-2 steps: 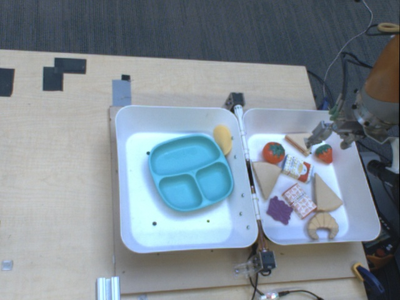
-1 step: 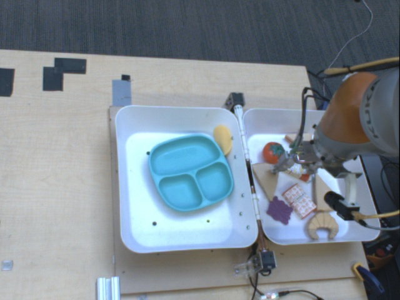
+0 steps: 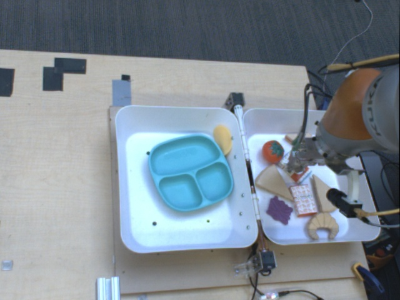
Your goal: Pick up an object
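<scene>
My gripper (image 3: 295, 166) hangs low in the right bin (image 3: 269, 227), over the spot between a red tomato-like ball (image 3: 272, 150) and a tan wedge (image 3: 275, 181). A small red-and-white card (image 3: 304, 199) lies just below it, a purple piece (image 3: 280, 209) to its lower left, and a tan croissant (image 3: 322, 225) sits near the bin's front right. Nothing can be seen held in the gripper.
The left bin (image 3: 134, 230) holds a blue three-compartment plate (image 3: 160, 167), with a yellow lemon-like object (image 3: 223, 139) by its upper right corner. The arm (image 3: 359, 111) covers the right bin's far right side. A metal divider (image 3: 247, 161) runs between the bins.
</scene>
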Available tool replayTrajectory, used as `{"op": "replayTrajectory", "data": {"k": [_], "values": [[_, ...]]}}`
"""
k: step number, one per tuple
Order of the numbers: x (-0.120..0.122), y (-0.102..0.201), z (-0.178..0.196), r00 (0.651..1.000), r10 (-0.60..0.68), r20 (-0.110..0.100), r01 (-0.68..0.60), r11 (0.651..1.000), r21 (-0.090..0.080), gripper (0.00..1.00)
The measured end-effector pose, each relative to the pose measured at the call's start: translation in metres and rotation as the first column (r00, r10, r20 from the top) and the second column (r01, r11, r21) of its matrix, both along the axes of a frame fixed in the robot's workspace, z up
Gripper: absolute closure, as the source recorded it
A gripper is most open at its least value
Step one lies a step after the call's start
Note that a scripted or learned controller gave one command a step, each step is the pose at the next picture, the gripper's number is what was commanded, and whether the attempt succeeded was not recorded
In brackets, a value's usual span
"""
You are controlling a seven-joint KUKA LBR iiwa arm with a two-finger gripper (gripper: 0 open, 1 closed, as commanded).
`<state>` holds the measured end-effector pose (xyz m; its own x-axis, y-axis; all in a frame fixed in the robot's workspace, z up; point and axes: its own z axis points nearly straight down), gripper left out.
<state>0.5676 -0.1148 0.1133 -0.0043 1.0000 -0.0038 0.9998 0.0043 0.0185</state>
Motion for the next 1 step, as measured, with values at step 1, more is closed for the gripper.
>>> {"op": "replayTrajectory", "data": {"k": [1], "values": [[-0.0002, 0.0, -0.0002, 1.0, 0.0, -0.001, 0.0, 1.0, 0.0, 0.0]]}}
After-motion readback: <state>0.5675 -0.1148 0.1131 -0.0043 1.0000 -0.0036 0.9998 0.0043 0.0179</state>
